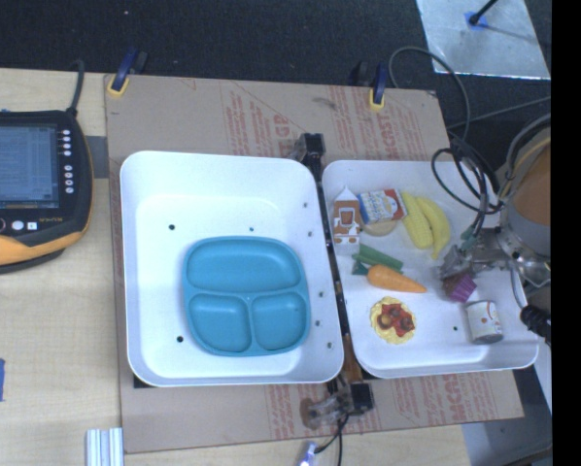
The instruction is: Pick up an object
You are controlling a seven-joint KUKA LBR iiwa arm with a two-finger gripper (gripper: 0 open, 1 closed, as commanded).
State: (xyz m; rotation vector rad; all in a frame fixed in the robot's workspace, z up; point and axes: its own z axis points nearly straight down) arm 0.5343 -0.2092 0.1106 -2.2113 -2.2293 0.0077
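Reaching in over the right bin, the gripper is hanging close above a small purple piece, likeliest target; whether it is clasping anything I cannot tell. Smooth plastic toy foods are lying scattered for easy picking: tapered carrot, curved bananas, flat pizza

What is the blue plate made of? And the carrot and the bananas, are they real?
The blue plate looks like smooth matte plastic: one even colour, with moulded compartments. The carrot and bananas look like plastic toys too, with flat bright colours, though the view is too small to be sure.
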